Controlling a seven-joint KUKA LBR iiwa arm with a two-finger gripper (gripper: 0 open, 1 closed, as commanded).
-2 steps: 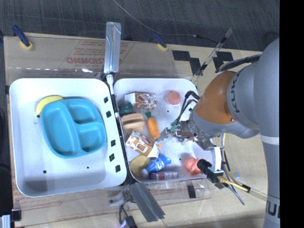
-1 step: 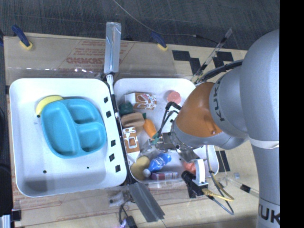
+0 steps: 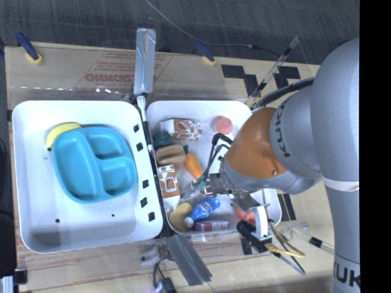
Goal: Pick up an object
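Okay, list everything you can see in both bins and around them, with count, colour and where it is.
divided tray: one, blue, left bin
yellow item: one, under the tray's upper left edge, left bin
small carton: one, brown and white, top of right bin
round pink item: one, top of right bin, right of the carton
dark green item: one, right bin by the divider
brown bread-like item: one, below the green item
carrot: one, orange, middle of right bin
bottle: one, blue and white, lower right bin
clamps: two, blue and yellow, bench's top edge
arm: one, grey with orange band, over right bin
pincer: one, low over the right bin's clutter
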